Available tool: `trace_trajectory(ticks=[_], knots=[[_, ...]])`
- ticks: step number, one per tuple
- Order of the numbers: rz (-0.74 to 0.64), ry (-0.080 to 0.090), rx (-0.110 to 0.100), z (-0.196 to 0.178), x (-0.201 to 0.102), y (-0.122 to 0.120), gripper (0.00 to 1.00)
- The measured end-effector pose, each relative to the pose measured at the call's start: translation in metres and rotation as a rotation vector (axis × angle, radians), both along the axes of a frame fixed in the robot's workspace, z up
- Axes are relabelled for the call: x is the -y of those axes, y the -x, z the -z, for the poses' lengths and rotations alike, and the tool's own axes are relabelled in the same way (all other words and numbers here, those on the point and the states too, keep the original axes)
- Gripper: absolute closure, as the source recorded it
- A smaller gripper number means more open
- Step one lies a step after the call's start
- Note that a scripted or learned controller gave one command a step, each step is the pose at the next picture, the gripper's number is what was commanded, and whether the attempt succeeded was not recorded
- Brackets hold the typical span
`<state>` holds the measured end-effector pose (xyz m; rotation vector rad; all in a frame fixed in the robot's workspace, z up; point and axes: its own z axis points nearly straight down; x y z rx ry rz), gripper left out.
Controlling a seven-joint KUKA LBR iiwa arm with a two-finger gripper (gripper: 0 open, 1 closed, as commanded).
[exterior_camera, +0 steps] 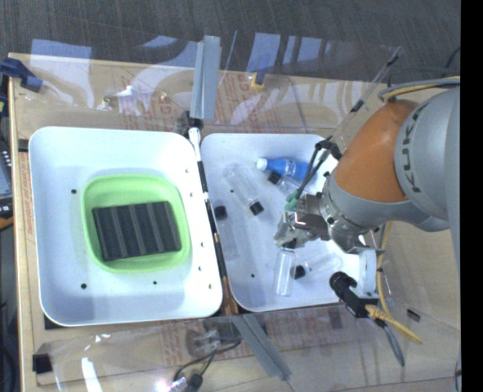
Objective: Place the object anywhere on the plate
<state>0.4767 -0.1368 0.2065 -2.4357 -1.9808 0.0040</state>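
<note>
Plate [135,256]: lime-green, squarish with rounded corners, glossy rim, sits mid left bin [53,162] and carries a dark ribbed rectangular block [135,228]. Right bin [233,149] holds clear plastic bottles: one with blue label and white cap [282,168] at far side, one near [285,273], plus small black pieces [257,208]. End effector [294,229] low over right bin, amid the bottles; open or closed cannot be told, nor any contact. Arm [388,166] grey with orange band. No legible writing. Bench [102,88] tan, under clear sheeting.
</note>
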Motion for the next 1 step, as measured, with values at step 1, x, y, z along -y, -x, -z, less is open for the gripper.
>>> trace_trajectory(ticks=[1], knots=[[0.0,0.0,0.0,0.0,0.0001,0.0,0.0]])
